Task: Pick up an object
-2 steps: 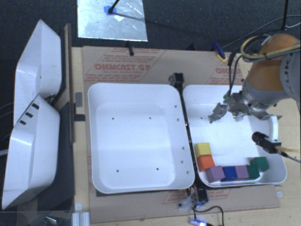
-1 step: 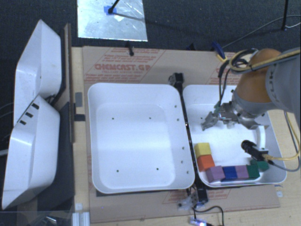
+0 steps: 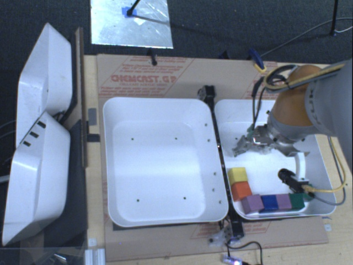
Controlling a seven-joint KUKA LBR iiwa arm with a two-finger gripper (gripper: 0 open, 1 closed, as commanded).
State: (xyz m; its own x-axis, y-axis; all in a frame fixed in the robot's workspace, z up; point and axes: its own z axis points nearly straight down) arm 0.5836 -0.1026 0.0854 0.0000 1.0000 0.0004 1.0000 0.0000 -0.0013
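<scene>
the gripper [image 3: 241,146] hangs over the right bin [image 3: 322,148]; its grasp state cannot be determined. the yellow block [image 3: 237,174] lies just below it, touching the orange block [image 3: 240,189]. purple, blue and green blocks line the near wall.

cardboard sheet [image 3: 144,70], foil-like panel [image 3: 131,14], perhaps stacked white trays [image 3: 38,148]

Grey arm [image 3: 322,101] entering from the right, orange band [image 3: 292,106] above the wrist. Wrist angled down and to the left. Gripper [image 3: 241,147] low, pointing left, metallic fingers [image 3: 238,149] visible; nothing seen between them. Finger spacing indeterminate.
</scene>
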